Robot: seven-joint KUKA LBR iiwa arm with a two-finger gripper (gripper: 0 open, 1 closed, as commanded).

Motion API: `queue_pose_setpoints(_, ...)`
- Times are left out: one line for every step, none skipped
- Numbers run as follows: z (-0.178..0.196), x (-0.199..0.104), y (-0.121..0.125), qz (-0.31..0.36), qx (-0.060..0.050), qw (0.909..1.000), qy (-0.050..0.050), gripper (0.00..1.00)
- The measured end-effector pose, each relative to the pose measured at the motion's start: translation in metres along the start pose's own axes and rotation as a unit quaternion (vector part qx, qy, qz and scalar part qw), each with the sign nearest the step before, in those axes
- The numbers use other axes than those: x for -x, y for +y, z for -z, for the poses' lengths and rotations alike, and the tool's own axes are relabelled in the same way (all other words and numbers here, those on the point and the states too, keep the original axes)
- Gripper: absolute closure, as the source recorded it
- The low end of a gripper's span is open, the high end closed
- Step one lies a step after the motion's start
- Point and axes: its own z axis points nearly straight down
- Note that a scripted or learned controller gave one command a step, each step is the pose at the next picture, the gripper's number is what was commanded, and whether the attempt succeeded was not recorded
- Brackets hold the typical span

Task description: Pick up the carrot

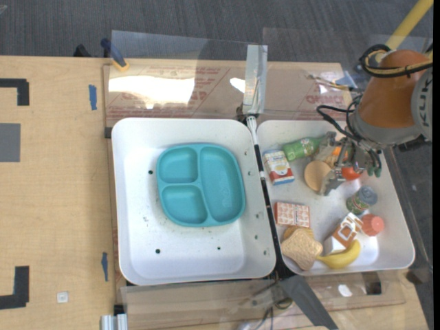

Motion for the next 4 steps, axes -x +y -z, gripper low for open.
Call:
queue_pose_setpoints(0.011,0.002,0.002,0.001,0.000,1.0000,-0.003,1.00)
queue_pose_setpoints(0.102,-0.010,-0.006,0.052,-0.001,0.9986,-0.002,1.00)
queue_pose_setpoints(0.006,-0.067,0.001,0.081,0.001,0.9967,0.004,1.00)
queue_pose_setpoints(0.136,-0.048,-0.067,0.060,-0.002,0.9982,-0.002,1.00)
